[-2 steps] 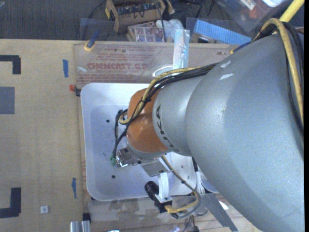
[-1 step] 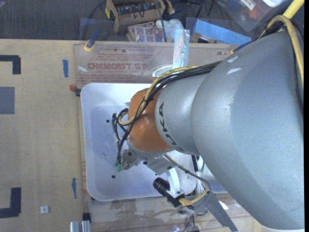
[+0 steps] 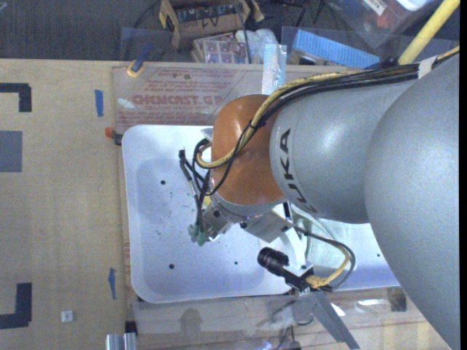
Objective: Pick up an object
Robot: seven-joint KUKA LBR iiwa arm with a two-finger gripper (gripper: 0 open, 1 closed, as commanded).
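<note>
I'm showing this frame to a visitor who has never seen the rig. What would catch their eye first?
The huge grey KUKA arm fills the right half, its orange band glowing at the centre above a white bin. Next come the yellow and black cables running along the arm, and the gripper low over the bin floor.

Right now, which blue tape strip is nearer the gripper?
The lower blue strip, left of the bin near its bottom corner; the upper strip sits by the cardboard.
</note>
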